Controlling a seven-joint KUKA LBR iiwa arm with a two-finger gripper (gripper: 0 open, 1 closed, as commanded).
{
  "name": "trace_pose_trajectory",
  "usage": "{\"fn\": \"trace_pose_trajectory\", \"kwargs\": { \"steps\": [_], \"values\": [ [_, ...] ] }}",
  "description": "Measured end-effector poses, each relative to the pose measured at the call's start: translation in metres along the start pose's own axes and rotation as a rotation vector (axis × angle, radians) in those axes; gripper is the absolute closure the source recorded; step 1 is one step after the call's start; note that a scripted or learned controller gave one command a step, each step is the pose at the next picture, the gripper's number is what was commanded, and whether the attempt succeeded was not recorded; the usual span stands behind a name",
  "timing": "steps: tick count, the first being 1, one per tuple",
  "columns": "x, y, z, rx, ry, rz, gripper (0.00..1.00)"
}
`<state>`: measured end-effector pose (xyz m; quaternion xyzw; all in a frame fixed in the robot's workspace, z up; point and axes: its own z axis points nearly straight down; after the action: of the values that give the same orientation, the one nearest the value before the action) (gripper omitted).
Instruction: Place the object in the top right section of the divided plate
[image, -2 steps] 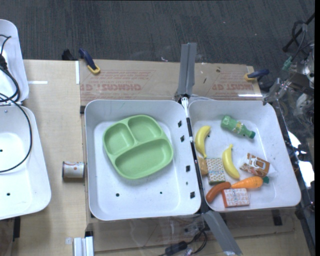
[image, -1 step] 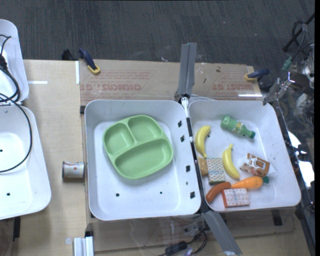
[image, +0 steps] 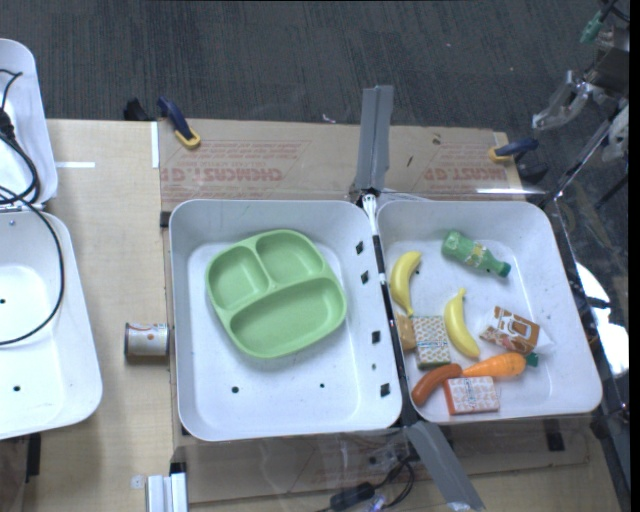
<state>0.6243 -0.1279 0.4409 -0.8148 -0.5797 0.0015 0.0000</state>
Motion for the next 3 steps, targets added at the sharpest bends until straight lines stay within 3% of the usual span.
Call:
{"fn": "trace_pose_trajectory", "kwargs": {
  "steps": [3],
  "values": [
    [0.0000, 0.0000, 0.0005, 0.001, 0.000, 0.000, 0.00]
  ]
}}
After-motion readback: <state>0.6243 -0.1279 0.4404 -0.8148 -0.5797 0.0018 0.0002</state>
